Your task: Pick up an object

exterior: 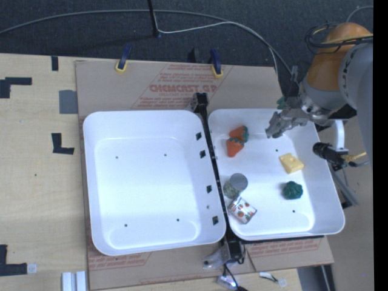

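We see two shallow white bins side by side on a cardboard sheet [182,86], the left bin [97,162] with a wide bare floor and the right bin [321,223] carrying all the loose things, with open white floor between most of them. A row of black clips [209,162] runs down the seam where the two bins meet. The gripper [276,129] hangs over the upper part of the right bin, close to its far rim, and the grey arm with its orange band [330,65] enters from the right, where it is cut off by the picture's edge. The gripper is small and dark against the bin, and we cannot tell whether it is wide or narrow; nothing is visible in its grasp. Just to its left, apart from it, lies an orange carrot-like toy with a green top [236,141]. A yellow wedge [291,162] lies below and slightly right of the gripper, and a dark green lump [293,190] below that, near the right wall. Lower left in the same bin, by the seam, a grey round piece [235,183] touches a small white packet with red print [242,210]; what the grey piece is, we cannot make out.
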Controlling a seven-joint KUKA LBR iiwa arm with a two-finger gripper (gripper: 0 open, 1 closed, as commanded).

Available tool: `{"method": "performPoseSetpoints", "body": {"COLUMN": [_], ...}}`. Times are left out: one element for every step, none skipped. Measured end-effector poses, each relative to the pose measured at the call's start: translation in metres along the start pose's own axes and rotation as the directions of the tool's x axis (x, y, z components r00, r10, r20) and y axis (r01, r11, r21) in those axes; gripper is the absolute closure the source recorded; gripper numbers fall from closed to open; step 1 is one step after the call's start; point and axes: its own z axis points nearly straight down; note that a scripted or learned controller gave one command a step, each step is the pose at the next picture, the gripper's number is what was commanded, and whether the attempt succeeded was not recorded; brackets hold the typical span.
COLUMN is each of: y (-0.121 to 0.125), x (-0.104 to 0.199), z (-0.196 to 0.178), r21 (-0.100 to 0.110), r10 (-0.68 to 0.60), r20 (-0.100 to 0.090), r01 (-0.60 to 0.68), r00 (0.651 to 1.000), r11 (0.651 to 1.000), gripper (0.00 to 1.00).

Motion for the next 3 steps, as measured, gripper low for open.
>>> {"method": "performPoseSetpoints", "body": {"y": [-0.008,-0.008,-0.017], "x": [0.002,0.002,0.051], "z": [-0.056,-0.083,-0.071], "r21": [-0.004,-0.003,0.000], "r10": [0.001,0.001,-0.001], "r20": [0.001,0.000,-0.001], "r01": [-0.001,-0.001,0.001], "r00": [1.000,1.000,1.000], "r11": [1.000,1.000,1.000], "gripper": [1.00,1.00,1.00]}}
